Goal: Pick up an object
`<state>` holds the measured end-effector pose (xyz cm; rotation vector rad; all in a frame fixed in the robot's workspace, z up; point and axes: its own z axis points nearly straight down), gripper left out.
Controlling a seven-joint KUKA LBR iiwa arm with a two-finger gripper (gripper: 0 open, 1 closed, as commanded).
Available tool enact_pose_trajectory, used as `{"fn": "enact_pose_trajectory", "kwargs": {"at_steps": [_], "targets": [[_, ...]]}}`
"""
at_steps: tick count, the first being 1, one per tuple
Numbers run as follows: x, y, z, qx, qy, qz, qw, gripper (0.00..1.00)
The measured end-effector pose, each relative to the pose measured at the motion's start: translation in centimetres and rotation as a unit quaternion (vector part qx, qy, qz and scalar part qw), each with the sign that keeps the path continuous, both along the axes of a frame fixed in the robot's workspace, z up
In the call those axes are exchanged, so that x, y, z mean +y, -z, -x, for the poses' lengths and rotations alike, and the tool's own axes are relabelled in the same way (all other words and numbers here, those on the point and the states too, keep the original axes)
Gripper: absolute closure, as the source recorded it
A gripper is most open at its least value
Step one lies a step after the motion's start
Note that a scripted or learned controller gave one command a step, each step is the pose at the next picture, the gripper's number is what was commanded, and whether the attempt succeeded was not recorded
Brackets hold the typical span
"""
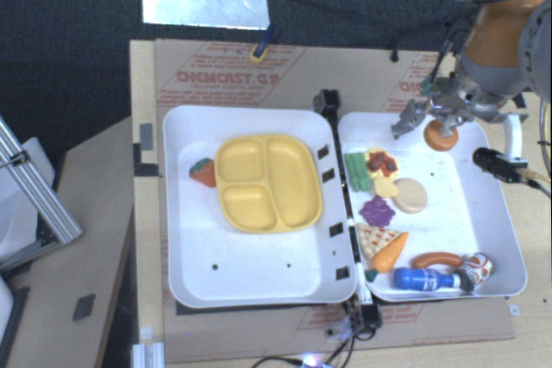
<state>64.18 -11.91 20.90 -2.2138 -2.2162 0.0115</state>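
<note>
While the gripper (pixel 424 118) hangs over the far right corner of the right bin (pixel 496 224), its grey fingers (pixel 404 126) are seen spread and empty, one reaching left toward the bin's far wall, with nothing lodged between them. Just beside the fingers, on their right, an orange round piece (pixel 441 137) is seen on the bin floor near the far wall; whether it is touched by the gripper body cannot be told. The step in hand is judged to be the approach, before any grasp: no object is held. The next move is judged to call for the fingers to be centred over a chosen piece, lowered astride it, and closed; for the orange round piece a small shift to the right would be needed.

Farther out, toward the near side of the same bin, the other candidates are laid: a green piece (pixel 357 170) against the dividing wall, a red-and-yellow piece (pixel 380 162), a pale round piece (pixel 410 195), a purple piece (pixel 377 210), a carrot (pixel 390 252), a sausage (pixel 437 259) and a blue bottle (pixel 423 279) along the near wall. All of these lie well apart from the fingers.

Across the divider, the left bin (pixel 185 271) is shown bearing a yellow sectioned plate (pixel 266 184), with a strawberry (pixel 203 172) touching its left edge.
</note>
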Motion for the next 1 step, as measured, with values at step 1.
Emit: {"fn": "enact_pose_trajectory", "kwargs": {"at_steps": [1], "targets": [[0.01, -0.8, -0.27, -0.006, -0.001, 0.0008, 1.0, 0.0]]}}
